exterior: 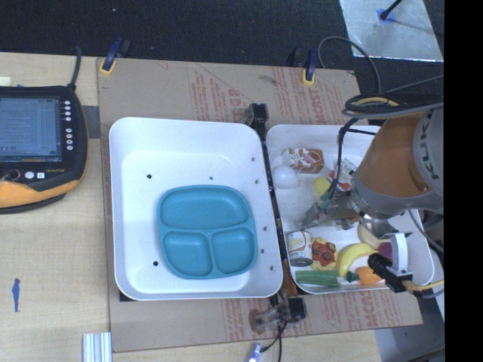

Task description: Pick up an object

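Blue tray (205,231), left bin (128,149)

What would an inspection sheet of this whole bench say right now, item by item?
Surface: cardboard sheet under two white bins.
Job's things: right bin holds a banana, a can, a white ball and small packets.
Clutter: left bin holds a blue divided tray.
Grippers: gripper low over the right bin, holding nothing visible.
Cables: black cable looping behind the arm.
Surroundings: control pendant at left, dark floor.
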Available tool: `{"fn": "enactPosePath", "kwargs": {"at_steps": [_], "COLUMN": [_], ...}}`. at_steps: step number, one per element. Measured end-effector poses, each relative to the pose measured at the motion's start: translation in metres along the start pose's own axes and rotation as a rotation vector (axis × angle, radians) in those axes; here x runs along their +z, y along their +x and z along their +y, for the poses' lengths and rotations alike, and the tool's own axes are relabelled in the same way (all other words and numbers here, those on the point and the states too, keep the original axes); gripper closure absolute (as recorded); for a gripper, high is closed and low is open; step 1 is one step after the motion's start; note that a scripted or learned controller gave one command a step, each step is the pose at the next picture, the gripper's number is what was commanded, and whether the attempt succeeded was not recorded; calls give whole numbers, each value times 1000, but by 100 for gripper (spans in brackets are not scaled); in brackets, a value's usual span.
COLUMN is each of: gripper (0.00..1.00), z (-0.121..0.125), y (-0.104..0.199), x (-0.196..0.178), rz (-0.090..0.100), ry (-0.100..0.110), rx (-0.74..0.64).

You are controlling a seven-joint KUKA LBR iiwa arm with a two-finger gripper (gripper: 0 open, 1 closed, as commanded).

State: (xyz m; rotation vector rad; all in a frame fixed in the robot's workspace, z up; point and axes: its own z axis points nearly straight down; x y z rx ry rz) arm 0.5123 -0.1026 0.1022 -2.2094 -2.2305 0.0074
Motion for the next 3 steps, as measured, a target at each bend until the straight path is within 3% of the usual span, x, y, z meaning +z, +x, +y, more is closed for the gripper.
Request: {"fn": "enactPosePath", "kwargs": {"at_steps": [1,2,3], "gripper": [0,0,100], "z": [104,139,139], "y": [-19,-8,-4], "x": [10,11,2], "rz": [2,-9,-1], "ry": [2,16,20], "rx": [5,13,8]}}
